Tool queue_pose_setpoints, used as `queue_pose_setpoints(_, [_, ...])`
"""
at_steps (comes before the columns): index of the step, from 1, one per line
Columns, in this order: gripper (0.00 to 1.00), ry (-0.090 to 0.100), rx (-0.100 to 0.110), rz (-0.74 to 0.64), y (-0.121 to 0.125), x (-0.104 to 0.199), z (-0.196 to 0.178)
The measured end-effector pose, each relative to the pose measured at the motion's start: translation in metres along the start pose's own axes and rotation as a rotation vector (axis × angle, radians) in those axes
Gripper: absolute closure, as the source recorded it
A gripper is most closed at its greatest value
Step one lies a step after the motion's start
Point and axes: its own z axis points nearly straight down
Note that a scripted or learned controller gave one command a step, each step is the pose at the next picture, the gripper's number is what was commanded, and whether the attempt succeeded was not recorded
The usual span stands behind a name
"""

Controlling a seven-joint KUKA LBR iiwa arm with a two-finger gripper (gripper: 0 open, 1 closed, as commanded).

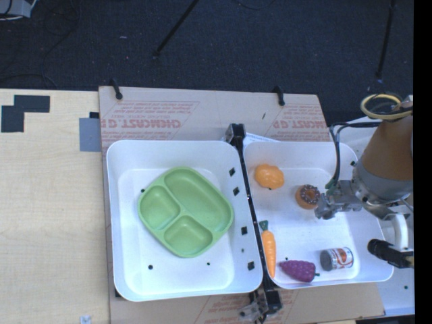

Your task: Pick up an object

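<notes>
Gripper (326, 206), finger state unclear, hovers just beside a small donut (308, 196): likely light, rigid toy, best pinched across its rim.

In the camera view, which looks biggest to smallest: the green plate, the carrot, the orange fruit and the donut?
1. green plate
2. carrot
3. orange fruit
4. donut
The carrot is longer but thinner than the fruit, so those two are close.

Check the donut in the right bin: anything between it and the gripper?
Nothing visible. The gripper sits just right of the donut, apparently touching or almost touching, with no object between. The orange fruit lies to the donut's left, the can and purple grapes nearer the bin's front edge.
</notes>
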Motion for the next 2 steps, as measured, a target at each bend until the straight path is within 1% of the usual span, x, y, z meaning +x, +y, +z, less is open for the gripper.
queue_pose_setpoints(1, [1.0,0.0,-0.001,-0.008,-0.001,0.001,-0.042])
queue_pose_setpoints(2, [1.0,-0.001,-0.003,-0.007,0.0,0.0,-0.095])
